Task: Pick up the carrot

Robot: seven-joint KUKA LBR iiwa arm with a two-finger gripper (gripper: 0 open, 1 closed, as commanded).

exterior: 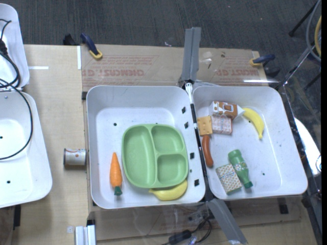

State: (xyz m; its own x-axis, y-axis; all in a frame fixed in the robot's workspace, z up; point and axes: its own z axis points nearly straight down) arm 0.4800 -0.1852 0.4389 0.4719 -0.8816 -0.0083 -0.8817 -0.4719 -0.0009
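Gripper state cannot be told; carrot (116, 172) lies 12-to-6 o'clock, leaf end at 6, at 9 o'clock of green plate (153, 154).

Non-task items noted across both bins and the bench.

In my left bin (97, 137) I find a green divided plate (155, 155) lying flat, with a yellow banana (171, 192) touching its near edge. In my right bin (286, 152) I record a second banana (255, 120) near the far wall, a small carton (225, 108) beside it, a pink-and-white packet (222, 125) just below the carton, an orange cracker-like square (205, 126) against the divider, a sausage (207, 150) lying lengthwise below that square, a green bottle (240, 169) on its side, and a patterned box (228, 178) touching the bottle. Outside, a small can (75, 157) lies on the bench, left of the left bin. Clamps (92, 46) pin cardboard (133, 65) behind the bins.
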